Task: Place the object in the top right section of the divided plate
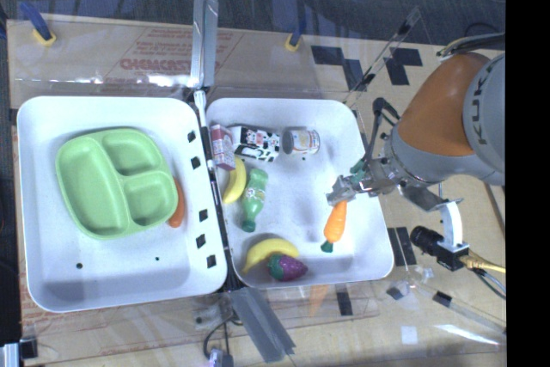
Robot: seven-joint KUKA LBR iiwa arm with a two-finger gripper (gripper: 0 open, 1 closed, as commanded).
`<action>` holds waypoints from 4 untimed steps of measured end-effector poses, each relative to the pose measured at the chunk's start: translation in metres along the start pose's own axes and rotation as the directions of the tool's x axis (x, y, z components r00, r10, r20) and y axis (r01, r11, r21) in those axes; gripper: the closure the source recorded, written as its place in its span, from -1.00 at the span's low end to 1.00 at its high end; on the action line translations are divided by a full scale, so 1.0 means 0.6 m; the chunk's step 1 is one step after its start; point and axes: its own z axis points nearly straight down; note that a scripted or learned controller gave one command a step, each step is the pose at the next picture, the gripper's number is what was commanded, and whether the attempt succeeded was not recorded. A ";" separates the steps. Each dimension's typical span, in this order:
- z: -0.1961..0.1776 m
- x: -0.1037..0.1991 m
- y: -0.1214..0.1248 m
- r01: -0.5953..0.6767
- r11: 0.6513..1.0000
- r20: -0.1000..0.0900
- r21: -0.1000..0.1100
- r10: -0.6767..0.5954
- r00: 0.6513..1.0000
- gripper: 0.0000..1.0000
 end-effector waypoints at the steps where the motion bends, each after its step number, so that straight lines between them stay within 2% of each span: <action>1: 0.177 -0.033 -0.011 0.341 0.940 0.003 -0.006 -0.341 0.940 1.00; 2: 0.042 0.072 -0.022 0.425 0.905 0.000 -0.001 -0.425 0.905 1.00; 3: 0.013 0.241 -0.001 0.579 0.815 0.000 0.000 -0.579 0.815 1.00; 4: 0.014 0.372 0.140 0.733 0.681 0.001 0.000 -0.733 0.681 1.00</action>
